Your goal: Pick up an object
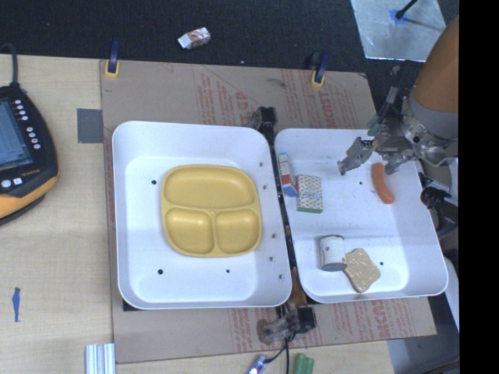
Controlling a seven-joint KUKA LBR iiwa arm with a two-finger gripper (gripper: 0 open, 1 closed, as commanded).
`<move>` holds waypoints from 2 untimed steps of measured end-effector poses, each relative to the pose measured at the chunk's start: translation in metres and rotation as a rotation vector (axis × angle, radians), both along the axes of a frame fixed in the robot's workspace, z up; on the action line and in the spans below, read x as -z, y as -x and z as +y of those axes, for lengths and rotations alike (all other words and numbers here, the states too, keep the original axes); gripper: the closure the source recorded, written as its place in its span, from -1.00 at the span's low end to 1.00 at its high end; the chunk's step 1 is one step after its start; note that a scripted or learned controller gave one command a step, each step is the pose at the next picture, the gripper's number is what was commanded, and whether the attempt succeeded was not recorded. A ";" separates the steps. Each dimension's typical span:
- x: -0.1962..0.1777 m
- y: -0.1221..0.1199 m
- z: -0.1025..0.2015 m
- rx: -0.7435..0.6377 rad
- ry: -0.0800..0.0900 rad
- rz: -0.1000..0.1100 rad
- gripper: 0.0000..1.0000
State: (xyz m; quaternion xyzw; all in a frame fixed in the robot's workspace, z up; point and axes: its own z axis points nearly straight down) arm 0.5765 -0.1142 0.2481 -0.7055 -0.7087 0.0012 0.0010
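Note:
The right bin (413, 244) holds several small items. An orange sausage (383, 185) lies near its far right wall. A green patterned block (309, 193) and a thin red, white and blue box (285, 174) sit by its left wall. A small grey and white can (332, 252) lies on its side next to a tan speckled piece (361, 269) at the front. My gripper (373, 160) hovers over the bin's far right part, just above the sausage. It is open, the fingers spread to either side of the sausage's upper end, with nothing between them.
The left bin (132, 209) bears a yellow three-compartment plate (210, 209). A tablet-like pendant (19, 150) lies at the bench's left edge. Clamps (316, 67) hold the cardboard sheet at the back. A crumpled wrapper (194, 37) lies on the dark floor beyond.

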 end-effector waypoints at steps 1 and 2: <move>0.057 0.081 0.026 0.000 0.000 0.002 -1.00; 0.157 0.094 0.021 -0.002 0.000 0.000 -1.00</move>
